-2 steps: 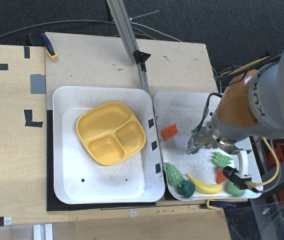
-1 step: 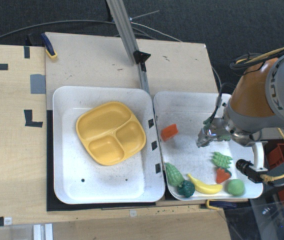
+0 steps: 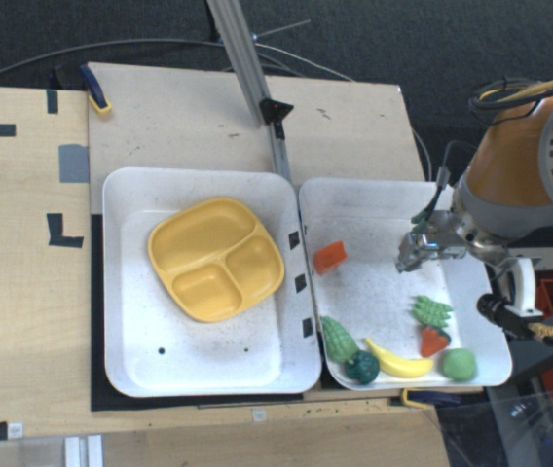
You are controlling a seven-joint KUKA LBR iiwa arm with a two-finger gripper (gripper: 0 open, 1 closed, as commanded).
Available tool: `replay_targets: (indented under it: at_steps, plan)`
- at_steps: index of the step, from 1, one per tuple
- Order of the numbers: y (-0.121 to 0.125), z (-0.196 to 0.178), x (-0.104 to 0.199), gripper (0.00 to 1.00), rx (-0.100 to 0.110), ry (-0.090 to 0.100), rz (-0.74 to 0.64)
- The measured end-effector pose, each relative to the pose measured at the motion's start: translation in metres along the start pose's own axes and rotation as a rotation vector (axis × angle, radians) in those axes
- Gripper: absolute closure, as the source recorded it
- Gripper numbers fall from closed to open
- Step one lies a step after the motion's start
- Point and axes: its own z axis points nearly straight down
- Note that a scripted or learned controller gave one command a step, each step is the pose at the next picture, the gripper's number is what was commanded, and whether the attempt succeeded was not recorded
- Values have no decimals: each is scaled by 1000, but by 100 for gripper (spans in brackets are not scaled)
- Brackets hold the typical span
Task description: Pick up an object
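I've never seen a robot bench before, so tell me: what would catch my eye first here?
Most striking is the big yellow plastic plate with three compartments, lying in the left white bin. In the right white bin, a small orange block sits alone near the divider, while bright toy foods cluster along the near edge, among them a yellow banana. The grey arm's gripper hangs over that right bin.

Nothing legible is showing anywhere in the view. At about three o'clock, part of a dark letter or two is peeking out on the arm's grey casing (image 3: 552, 154), perhaps a fragment of a maker's name, but it is being cut off at the edge and cannot be read.
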Motion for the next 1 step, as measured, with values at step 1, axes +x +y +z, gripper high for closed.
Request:
replay_targets:
  at_steps: [1]
  plan:
    - [1,-45,0,100,0,0,0]
